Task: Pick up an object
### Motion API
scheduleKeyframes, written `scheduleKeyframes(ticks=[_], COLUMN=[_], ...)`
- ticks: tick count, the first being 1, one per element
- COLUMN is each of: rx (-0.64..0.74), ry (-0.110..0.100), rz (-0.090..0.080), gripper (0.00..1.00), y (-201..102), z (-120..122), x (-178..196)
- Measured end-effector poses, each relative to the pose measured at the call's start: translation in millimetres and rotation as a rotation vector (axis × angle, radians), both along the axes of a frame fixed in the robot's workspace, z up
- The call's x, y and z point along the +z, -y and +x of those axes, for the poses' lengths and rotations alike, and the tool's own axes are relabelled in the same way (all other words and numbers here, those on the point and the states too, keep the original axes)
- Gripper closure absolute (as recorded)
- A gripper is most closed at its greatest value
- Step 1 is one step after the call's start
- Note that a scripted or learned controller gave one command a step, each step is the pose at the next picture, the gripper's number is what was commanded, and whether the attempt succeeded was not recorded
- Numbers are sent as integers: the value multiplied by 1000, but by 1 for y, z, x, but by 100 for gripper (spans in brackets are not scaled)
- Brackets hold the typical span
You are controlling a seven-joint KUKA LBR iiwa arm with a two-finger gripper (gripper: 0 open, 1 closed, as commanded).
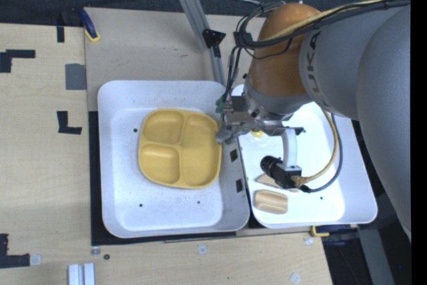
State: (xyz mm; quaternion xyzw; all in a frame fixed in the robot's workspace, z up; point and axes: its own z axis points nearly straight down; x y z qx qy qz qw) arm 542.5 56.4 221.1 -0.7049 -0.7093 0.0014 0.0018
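Jaws: low over the shared rim between the bins; cannot tell whether spread or pressed together. Touching or just beside them, toward the view's left: yellow divided plate (180, 157) in the left bin (120, 103). Nearer the camera: tan block (270, 201), right bin (347, 207). Advice: centre over one target, clear of the rim, before closing.

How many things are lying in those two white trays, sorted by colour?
Yellow: 1, the yellow plastic divided plate in the view's left bin.
Tan: 1, the tan rounded block in the view's right bin.
Total: 2.
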Motion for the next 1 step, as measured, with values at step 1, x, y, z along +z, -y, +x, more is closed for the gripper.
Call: scheduleKeyframes(ticks=[1], rx=[-4], ry=[2], rz=[-1], gripper=[0], y=[3], z=[1], x=[1])
